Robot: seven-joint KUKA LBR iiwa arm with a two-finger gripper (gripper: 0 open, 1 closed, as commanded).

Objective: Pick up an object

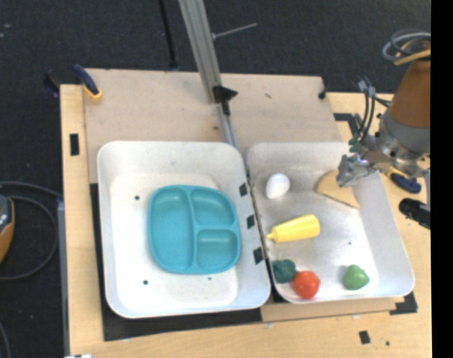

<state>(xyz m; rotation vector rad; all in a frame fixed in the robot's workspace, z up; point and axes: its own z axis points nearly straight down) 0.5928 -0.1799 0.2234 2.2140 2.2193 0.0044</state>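
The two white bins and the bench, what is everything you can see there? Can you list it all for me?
shallow white bins: two, white, side by side on the bench
teal plastic divided plate: one, teal, in the left bin
white ball: one, white, upper left of the right bin
tan wedge-shaped piece: one, tan, upper right bin, beside the gripper
yellow bottle-shaped toy: one, yellow, lying in the right bin's middle
dark green toy: one, dark green, right bin's lower left
red round toy: one, red, touching the dark green one
green round toy: one, green, right bin's lower right
gripper: one, grey, over the right bin's upper right
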